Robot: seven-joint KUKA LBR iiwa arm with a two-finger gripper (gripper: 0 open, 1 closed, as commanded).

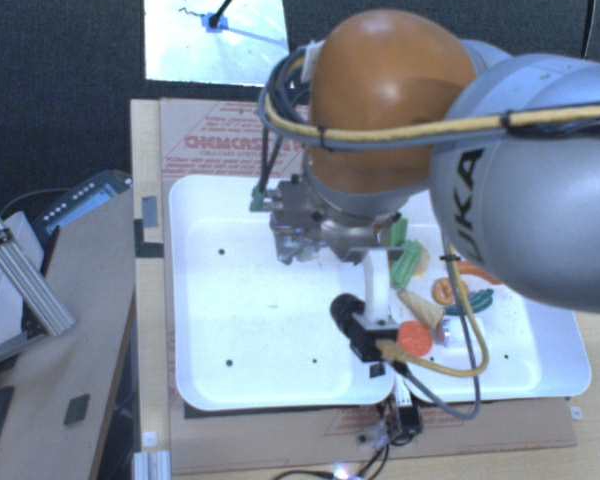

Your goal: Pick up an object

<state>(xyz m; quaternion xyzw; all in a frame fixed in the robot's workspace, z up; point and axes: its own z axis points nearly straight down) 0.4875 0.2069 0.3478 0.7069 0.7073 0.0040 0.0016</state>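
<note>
My gripper [300,236] hangs low over the middle of the white bin [230,308], mostly hidden under the grey arm and its orange band. Nothing shows in its grasp. A small heap of toys lies to its right: a green ridged piece [409,261], an orange ring [446,291], a tan cone [423,309], a red-orange round piece [415,339] and a dark green strip [472,305]. The arm covers part of the heap.
The bin rests on a cardboard sheet with red lettering [215,140]. A grey device [80,200] and an aluminium rail [20,273] stand off the bin's left side. A shiny sheet [215,28] lies at the back.
</note>
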